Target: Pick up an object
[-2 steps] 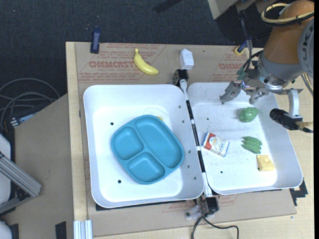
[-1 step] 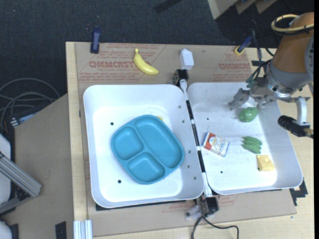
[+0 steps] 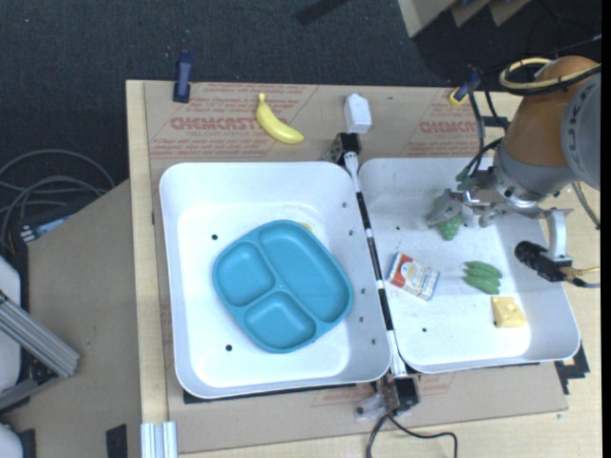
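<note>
overhead, gripper (image 3: 456,208) low in right bin (image 3: 535,346) beside green object (image 3: 446,225)

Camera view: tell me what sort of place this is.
Probably a robotics lab bench for grasping trials: a robot arm reaches over two white bins of small test objects, like a blue divided plate and a toy banana, on bare board.
</note>
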`<state>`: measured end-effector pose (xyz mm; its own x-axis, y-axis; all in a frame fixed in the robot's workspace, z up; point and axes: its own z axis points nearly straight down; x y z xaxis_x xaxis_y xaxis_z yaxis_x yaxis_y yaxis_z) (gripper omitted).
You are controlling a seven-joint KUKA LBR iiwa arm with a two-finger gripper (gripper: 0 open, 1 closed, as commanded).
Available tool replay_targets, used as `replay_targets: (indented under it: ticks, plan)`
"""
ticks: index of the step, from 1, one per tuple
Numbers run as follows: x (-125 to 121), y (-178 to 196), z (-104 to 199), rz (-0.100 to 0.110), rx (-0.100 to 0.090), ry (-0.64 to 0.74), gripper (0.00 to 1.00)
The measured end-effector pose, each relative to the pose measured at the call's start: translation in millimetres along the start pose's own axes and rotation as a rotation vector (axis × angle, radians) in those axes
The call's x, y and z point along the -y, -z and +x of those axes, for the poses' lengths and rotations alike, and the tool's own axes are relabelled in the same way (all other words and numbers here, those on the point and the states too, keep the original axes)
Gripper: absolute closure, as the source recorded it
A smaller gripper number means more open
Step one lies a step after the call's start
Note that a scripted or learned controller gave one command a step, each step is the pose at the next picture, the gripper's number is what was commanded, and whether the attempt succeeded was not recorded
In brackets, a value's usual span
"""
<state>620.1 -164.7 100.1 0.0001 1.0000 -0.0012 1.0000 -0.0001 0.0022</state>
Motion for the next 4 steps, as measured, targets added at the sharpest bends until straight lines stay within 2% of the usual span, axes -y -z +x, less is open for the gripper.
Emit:
replay_targets:
  ticks: [1,2,3,4]
  plan:
    - [-0.4,10.0,0.1,-0.002,0.001,0.000,1.00]
    - [-0.3,9.7,0.2,-0.001,0.000,0.000,0.00]
    - [50.3,-16.0,-33.9,0.005,-0.001,-0.002,0.00]
    - [89.5,-15.7,-16.7,0.004,-0.003,-0.001,0.00]
